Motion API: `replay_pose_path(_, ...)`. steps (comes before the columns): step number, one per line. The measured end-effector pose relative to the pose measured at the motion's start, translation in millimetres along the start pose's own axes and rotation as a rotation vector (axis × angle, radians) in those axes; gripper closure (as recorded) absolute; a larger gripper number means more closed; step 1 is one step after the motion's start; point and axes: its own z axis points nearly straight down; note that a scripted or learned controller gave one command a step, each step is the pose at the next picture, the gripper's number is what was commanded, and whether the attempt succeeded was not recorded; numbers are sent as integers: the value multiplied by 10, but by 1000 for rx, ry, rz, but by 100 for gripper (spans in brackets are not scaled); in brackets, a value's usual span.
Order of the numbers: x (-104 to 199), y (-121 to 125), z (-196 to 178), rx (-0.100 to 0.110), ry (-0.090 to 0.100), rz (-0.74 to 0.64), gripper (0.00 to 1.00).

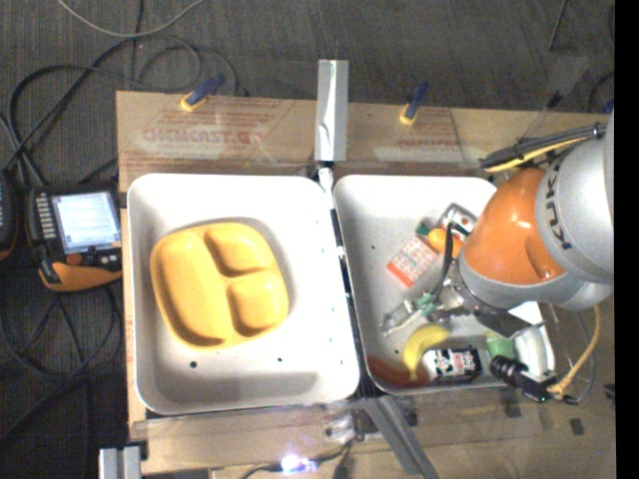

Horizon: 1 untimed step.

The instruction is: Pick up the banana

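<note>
Out at 9 o'clock of the bench, a handheld pendant (pixel 84 223) lies on the floor with its screen lit, the text too small to read. Along the back edge of the bench (pixel 240 133), at 12 o'clock of the left bin (pixel 150 367), faint red print reads something like "CHEMCAST". In the left bin sits a yellow compartment tray (pixel 220 282), which has no marking. In the right bin (pixel 364 228), a red-and-white packet (pixel 410 262) lies near the centre, its print illegible. The banana (pixel 425 342) rests toward 6 o'clock of this bin, curved, one end pointing at the front wall. At its 3 o'clock, just beside it, lies a black container (pixel 454 364) with a white and red label I cannot read. The gripper (pixel 414 312) hangs at the banana's 11 o'clock, close above it, and whether it is spread or pinched together I cannot tell. The arm (pixel 559 238) leans in from 3 o'clock, with its orange band (pixel 504 238) bulging over the bin. The grey shell above the band carries the letters "KUK" running down it.
</note>
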Motion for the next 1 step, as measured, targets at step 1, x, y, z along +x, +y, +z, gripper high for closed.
replay_pose_path(1, -58, -33, 91, 4, 5, 15, 0)
